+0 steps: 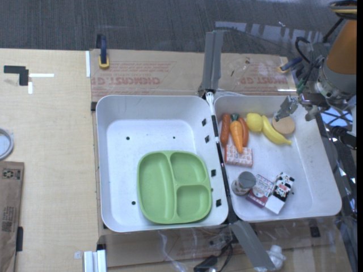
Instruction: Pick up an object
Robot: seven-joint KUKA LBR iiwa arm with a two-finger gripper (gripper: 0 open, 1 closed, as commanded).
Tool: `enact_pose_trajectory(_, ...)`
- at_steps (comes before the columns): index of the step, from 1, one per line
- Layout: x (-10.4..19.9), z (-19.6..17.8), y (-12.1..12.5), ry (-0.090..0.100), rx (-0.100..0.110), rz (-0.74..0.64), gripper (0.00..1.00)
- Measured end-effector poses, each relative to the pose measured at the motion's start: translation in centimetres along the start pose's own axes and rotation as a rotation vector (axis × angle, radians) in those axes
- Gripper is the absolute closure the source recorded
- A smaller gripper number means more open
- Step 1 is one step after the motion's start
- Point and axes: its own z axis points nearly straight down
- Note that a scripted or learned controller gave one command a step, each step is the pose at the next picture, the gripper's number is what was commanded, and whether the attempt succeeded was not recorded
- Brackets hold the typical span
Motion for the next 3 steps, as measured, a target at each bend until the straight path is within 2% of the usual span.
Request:
enact_pose_trajectory(1, 2.0, 10.4, 0.9, -0.001, -0.003, -0.028, 0.0)
enact_pose_trajectory(2, 8.3, 4.8, 3.3, -0.002, -0.002, 0.156, 0.0)
enact_pose_trajectory(3, 5.4, 9.5, 2.2, -0.002, -0.018, 0.092, 0.0)
